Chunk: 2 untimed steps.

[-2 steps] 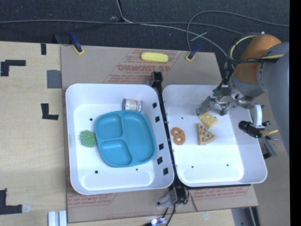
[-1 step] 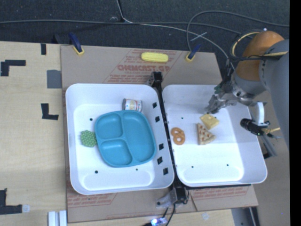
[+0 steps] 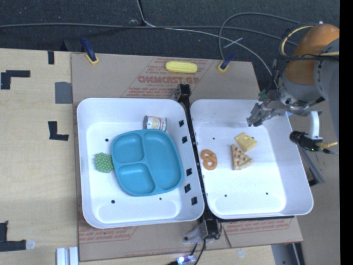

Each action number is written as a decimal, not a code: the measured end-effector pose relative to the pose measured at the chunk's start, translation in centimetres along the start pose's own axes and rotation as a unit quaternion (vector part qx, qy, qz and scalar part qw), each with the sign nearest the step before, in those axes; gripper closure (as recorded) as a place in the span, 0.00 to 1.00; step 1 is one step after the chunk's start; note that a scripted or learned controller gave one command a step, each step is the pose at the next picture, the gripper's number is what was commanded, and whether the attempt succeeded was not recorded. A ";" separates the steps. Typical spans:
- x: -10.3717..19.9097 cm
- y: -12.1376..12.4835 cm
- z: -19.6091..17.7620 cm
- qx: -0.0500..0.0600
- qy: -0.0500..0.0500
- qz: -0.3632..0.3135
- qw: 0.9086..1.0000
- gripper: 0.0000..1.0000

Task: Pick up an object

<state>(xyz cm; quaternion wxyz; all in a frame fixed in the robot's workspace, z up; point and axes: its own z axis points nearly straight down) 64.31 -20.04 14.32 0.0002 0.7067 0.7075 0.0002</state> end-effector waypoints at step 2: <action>0.7 -0.2 -12.2 -0.002 -0.001 -0.001 1.000 1.00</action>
